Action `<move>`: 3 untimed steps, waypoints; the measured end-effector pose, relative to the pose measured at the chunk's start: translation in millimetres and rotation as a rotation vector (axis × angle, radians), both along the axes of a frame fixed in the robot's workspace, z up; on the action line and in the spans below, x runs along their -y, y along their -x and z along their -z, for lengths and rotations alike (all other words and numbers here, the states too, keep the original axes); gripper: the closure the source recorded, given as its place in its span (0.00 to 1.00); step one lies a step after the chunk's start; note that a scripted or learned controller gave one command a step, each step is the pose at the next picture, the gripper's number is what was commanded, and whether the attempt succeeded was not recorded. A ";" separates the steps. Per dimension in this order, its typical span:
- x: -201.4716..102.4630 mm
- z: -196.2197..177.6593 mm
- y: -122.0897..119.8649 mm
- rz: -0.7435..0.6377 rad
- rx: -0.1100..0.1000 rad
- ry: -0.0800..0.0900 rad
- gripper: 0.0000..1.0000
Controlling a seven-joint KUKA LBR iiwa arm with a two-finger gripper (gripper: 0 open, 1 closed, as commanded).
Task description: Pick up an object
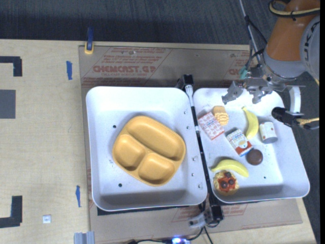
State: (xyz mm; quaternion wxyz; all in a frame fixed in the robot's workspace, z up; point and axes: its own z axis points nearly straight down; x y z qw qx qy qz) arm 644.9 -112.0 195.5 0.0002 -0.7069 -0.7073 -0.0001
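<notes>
The gripper (247,91) hangs above the far edge of the right bin (294,184), fingers spread apart and nothing between them. It sits beyond the upright banana (251,123), the landmark here, with the grey arm (292,39) and its orange band rising behind, toward the view's right.

Working outward from that banana: just to its left lies a small yellow waffle-like block (221,117), and left of that a red-and-white packet (210,125) near the bin's inner wall. Just right of the banana stands a small white can (267,131). On the near side of it, a small carton (238,141) with a red end, then a dark brown round piece (254,157). Nearer still, a second banana (231,166) lies crosswise, touching a fruit tart (226,182) at the bin's near corner. Well to the left of all this, the left bin (99,136) carries a yellow divided tray (148,149).

Nothing is picked yet; this looks like the approach. My read: the upright banana is the closest candidate, almost under the fingers. To do it well, come straight down over its middle, jaws set across its narrow width, keeping clear of the can and the waffle block, and close only once low enough to straddle it.
</notes>
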 end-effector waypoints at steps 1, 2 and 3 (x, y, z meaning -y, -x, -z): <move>-18.0 97.6 32.6 0.002 0.008 0.001 0.00; -19.6 86.8 31.3 0.001 0.012 -0.001 1.00; -19.6 87.0 31.4 0.001 0.012 -0.001 0.00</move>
